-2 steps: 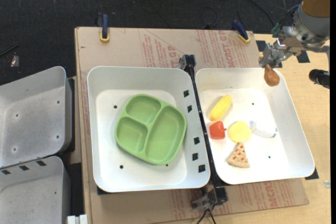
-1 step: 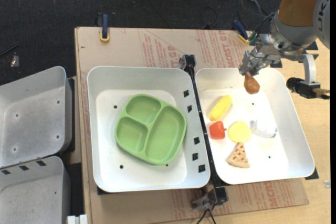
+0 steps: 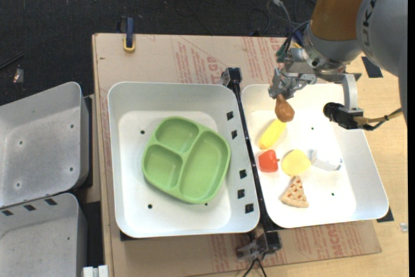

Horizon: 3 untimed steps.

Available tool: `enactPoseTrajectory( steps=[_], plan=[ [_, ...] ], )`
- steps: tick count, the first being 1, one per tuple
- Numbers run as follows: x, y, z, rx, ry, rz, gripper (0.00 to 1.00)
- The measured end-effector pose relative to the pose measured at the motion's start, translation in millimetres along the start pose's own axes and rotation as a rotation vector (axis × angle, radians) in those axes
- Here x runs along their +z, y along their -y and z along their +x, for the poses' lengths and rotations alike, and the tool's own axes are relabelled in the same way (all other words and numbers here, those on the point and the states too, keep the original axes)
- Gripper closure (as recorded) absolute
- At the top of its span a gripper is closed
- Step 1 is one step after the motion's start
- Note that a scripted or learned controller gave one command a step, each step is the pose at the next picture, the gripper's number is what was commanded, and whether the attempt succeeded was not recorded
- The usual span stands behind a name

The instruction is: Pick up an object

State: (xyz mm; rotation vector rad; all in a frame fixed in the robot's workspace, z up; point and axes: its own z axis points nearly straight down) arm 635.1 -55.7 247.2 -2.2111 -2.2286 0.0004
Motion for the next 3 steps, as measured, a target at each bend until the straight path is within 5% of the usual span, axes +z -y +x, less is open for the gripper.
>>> enactPoseTrajectory(
  steps=[3],
  plan=[
    [-5.3,34.2,152.6,-0.001,0.000,-0.001,1.00]
  ],
)
